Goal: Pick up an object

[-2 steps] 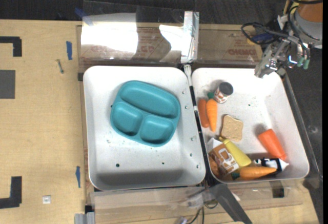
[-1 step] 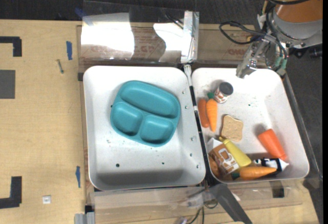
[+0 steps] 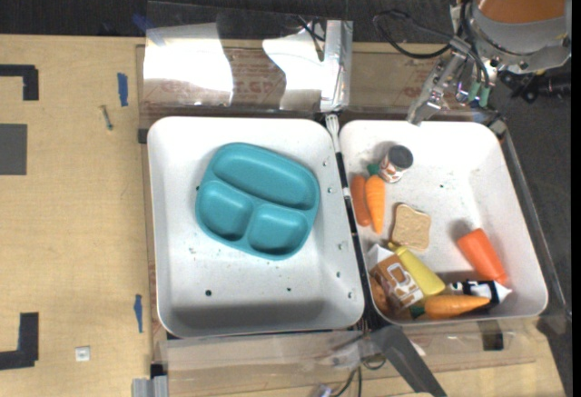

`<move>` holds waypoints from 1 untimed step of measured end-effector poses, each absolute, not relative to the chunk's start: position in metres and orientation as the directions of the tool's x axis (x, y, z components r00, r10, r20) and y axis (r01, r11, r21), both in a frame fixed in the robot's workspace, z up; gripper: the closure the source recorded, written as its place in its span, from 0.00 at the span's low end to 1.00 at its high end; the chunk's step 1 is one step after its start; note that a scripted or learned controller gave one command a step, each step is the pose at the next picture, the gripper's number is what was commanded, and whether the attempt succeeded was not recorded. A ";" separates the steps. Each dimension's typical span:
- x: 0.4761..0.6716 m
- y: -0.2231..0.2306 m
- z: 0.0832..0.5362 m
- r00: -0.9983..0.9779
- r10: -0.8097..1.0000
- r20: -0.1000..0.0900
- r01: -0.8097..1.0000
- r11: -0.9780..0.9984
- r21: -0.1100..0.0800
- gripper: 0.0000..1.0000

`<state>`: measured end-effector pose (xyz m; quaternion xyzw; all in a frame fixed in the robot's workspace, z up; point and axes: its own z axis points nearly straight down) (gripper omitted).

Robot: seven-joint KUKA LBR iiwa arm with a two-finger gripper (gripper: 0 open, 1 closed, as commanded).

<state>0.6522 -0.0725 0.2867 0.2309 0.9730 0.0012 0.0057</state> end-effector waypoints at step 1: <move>0.591 -0.030 0.199 -0.857 0.515 0.004 0.515 0.857 -0.001 1.00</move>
